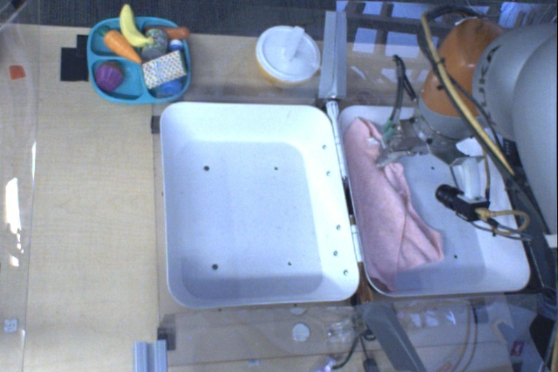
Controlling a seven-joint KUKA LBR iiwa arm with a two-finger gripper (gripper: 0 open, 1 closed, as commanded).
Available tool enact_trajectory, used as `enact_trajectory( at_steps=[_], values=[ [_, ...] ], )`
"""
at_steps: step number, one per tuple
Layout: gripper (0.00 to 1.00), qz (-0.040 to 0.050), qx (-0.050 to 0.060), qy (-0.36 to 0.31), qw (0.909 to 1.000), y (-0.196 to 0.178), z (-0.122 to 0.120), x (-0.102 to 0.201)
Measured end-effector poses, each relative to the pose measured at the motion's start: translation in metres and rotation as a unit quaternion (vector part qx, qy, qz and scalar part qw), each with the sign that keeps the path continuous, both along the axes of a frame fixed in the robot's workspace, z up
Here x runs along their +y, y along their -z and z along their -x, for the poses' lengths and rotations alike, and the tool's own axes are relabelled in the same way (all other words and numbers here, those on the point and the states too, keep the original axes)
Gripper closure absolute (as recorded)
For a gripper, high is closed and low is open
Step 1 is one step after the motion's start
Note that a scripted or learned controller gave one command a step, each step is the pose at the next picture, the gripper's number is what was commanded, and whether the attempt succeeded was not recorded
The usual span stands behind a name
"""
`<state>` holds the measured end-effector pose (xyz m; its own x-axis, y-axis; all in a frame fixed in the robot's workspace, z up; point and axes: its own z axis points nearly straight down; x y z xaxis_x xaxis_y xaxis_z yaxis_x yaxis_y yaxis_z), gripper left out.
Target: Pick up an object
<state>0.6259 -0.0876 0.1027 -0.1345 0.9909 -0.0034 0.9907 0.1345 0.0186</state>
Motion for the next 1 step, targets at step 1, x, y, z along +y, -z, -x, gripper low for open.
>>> enact_trajectory(
  at_steps=[1],
  values=[
    [0.00,0.0001,0.000,0.000,1.0000,-0.0001,0.0000,-0.0001]
  ],
)
